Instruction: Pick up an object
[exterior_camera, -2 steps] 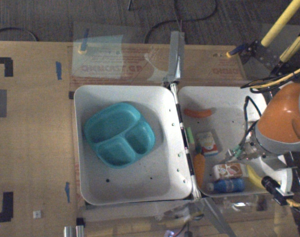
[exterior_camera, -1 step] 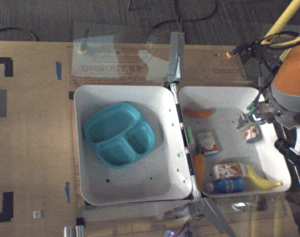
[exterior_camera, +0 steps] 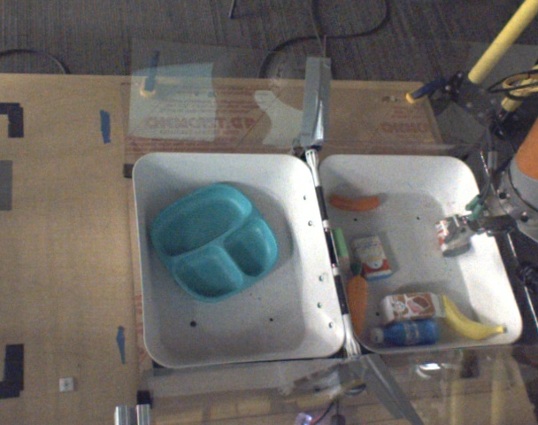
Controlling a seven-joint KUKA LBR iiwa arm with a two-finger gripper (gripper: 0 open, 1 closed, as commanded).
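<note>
Apparently empty, the gripper (exterior_camera: 455, 236) hovers at the right bin's (exterior_camera: 428, 168) right side; finger opening cannot be told. Nothing is lifted yet: banana (exterior_camera: 468, 323), carton (exterior_camera: 412, 306) and bottle (exterior_camera: 409, 332) lie below it, sausage (exterior_camera: 355, 203) leftward.

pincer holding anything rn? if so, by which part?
Cannot be told. The pincer sits low at the right side of the right bin, but its tips are too small and blurred to show anything between them.
</note>
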